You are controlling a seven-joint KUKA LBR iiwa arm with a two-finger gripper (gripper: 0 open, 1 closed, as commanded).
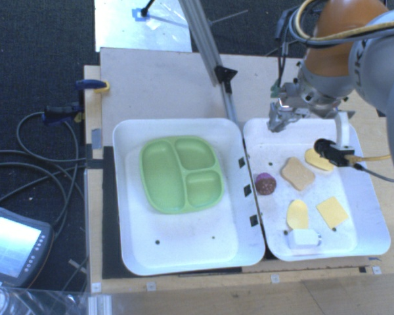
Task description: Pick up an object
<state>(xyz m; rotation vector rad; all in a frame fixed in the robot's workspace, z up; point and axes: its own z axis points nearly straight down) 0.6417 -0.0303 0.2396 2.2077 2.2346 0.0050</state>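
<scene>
My gripper (278,121) hangs over the far left corner of the right bin (370,195), apart from everything in it. A tan bread slice (297,173) lies mid-bin, below and right of the gripper. A dark purple round piece (266,184) sits near the bin's left wall. Closer to the front are a yellow oval piece (297,214), a yellow square slice (331,211) and a white block (305,237). Another yellow piece (317,161) lies at the right, partly hidden by the robot's own hardware.
The left bin (128,228) holds a green divided plate (182,173). A slanted metal pole (207,38) runs down to the gap between the two bins. Cables and a teach pendant (13,243) lie off the bench at left.
</scene>
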